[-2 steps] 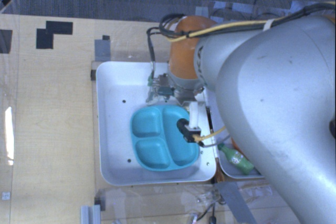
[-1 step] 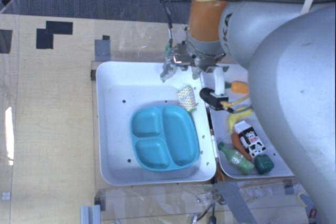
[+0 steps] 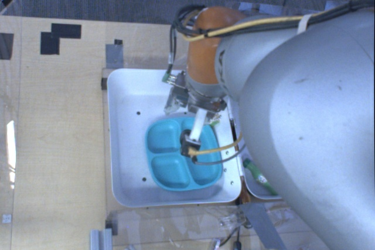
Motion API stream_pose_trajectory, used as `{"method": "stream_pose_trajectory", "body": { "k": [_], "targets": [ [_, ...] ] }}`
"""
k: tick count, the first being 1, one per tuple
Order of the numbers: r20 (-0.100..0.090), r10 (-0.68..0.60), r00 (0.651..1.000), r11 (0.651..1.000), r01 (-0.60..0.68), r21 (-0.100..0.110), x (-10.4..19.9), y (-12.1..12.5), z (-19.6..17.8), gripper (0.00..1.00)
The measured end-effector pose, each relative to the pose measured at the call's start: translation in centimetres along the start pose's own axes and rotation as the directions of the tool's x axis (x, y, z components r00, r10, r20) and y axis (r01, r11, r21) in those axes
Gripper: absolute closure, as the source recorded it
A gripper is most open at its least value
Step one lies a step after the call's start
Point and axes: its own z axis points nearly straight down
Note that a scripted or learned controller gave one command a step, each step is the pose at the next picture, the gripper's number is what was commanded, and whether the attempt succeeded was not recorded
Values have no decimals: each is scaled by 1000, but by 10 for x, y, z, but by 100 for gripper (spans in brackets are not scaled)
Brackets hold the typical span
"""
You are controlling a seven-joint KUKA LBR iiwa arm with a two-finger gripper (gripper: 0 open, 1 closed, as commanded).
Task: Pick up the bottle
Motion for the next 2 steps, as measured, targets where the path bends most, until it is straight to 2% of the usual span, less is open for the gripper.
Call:
{"method": "stream_pose_trajectory", "body": {
  "k": [1,2],
  "targets": [
    [-13,163,986,986,-164,-17,29,-56,58,0],
    [-14,165,986,986,-165,-23,27,-51,45,100]
  ]
}}
